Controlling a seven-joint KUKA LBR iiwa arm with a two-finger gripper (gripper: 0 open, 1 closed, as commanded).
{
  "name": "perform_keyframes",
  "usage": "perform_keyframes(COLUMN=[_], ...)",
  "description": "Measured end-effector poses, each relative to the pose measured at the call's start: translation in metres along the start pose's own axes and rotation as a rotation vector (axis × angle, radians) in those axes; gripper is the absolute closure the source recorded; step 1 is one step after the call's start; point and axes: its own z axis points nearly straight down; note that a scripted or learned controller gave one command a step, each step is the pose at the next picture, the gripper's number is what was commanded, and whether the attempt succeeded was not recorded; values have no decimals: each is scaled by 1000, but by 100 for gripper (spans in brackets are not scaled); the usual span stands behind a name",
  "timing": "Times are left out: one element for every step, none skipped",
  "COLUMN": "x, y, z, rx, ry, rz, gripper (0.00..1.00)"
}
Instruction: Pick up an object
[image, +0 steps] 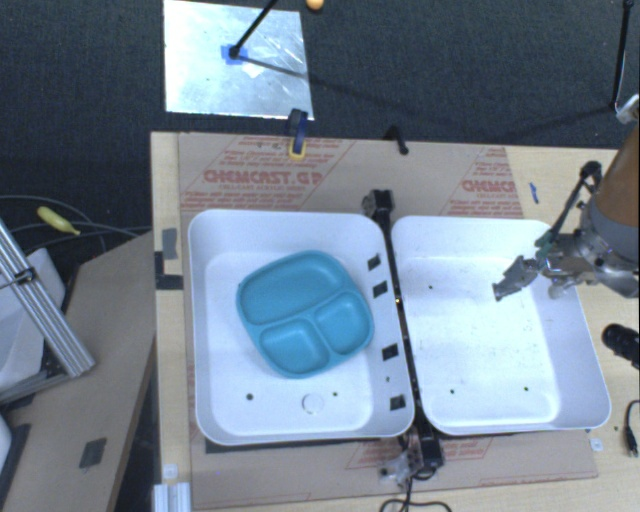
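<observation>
A blue plate (304, 311) lies in the left white bin (215, 240). It has three parts inside: one long part at the top and two smaller parts below. The plate sits a bit tilted, near the middle of that bin, and it is flat on the bottom. Nothing touches it.

Next to it is the right white bin (480, 400). The two bins sit side by side, and a dark strip with small black clips (385, 290) runs between them.

The tool (512, 277) hangs over the right bin, near its top right part. It is well apart from the blue plate. Its grey tips point to the left. I cannot tell if the tips are wide or narrow, and nothing shows between them. The grey arm (610, 225) comes in from the right side.

Both bins rest on a brown surface (260, 170) with red letters on it. Behind the surface, a shiny silver sheet (215, 60) lies on the dark floor. A small yellow and blue clamp (297, 134) sits at the far edge of the surface.
</observation>
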Motion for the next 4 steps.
perform_keyframes(x=[48,16,91,152], y=[-39,-45,32,-5], z=[-58,116,68,14], rx=[-6,14,-9,-3], ry=[1,2,2,3], rz=[-6,5,-11,-8], gripper=[0,0,0,0])
